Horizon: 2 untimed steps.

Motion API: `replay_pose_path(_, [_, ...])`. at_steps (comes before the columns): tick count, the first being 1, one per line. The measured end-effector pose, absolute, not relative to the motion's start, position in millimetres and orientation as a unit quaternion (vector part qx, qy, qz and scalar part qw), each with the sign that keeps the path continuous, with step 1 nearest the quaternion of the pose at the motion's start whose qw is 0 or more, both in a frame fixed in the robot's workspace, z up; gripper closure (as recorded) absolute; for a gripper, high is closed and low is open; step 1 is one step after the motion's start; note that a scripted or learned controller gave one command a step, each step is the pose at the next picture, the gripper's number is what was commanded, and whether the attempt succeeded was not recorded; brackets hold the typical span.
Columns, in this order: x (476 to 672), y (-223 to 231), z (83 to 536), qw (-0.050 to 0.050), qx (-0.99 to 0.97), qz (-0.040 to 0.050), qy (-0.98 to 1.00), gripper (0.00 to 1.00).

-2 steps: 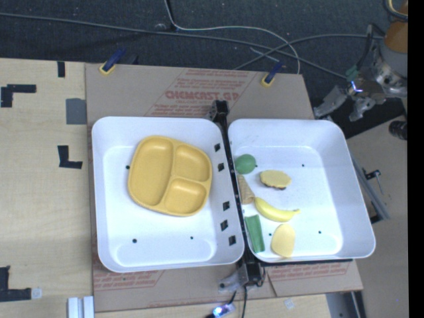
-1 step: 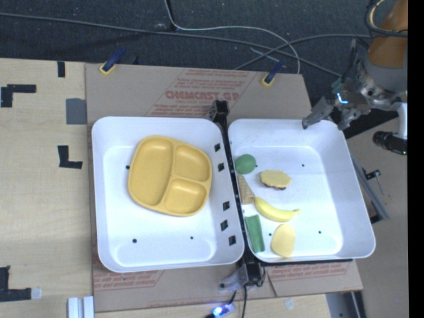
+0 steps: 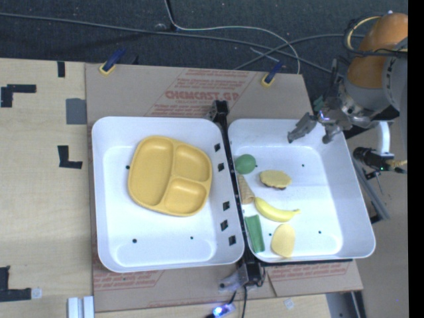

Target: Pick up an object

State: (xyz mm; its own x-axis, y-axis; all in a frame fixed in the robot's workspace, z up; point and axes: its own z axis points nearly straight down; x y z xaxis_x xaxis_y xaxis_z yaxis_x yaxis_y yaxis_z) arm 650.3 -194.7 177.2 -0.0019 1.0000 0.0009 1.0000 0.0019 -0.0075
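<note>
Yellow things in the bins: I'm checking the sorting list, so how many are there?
3: the divided yellow plate in the left bin; the banana and a pale yellow piece below it, both in the right bin.

A robotics lab bench: a grey KUKA arm [image 3: 371, 78] reaches over two white bins [image 3: 106, 177] set on taped-down cardboard [image 3: 199, 91], with black cables [image 3: 165, 12] trailing over dark carpet beyond the bench's far edge.
</note>
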Motion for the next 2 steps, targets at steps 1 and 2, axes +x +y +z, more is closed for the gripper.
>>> replay_pose_path(1, [648.1,-198,113,0.003,-0.707,0.0027,-0.708,0.0])
replay_pose_path(2, [650.2,-197,128,0.0,-0.706,0.0012,-0.708,1.0])
